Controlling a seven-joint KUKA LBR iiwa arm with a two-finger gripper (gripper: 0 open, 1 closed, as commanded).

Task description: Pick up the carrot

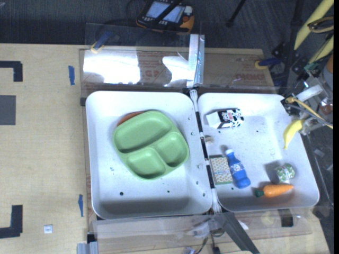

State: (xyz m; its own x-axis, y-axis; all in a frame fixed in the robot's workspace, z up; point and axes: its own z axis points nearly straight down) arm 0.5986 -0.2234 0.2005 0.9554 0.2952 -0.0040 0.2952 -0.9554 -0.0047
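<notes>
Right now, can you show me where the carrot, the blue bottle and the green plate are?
carrot (277, 190): camera view, middle of its orange body.
blue bottle (238, 171): camera view, on its labelled body.
green plate (131, 133): camera view, on the rim beside its large compartment.

Orange carrot — green stem end — blue bottle, green plate, yellow banana.

The bench has a light wood surface. Two shallow white bins rest directly on it, touching side by side: the left bin and the right bin. Strips of blue tape and black corner markings lie on the bench left of the bins
</notes>
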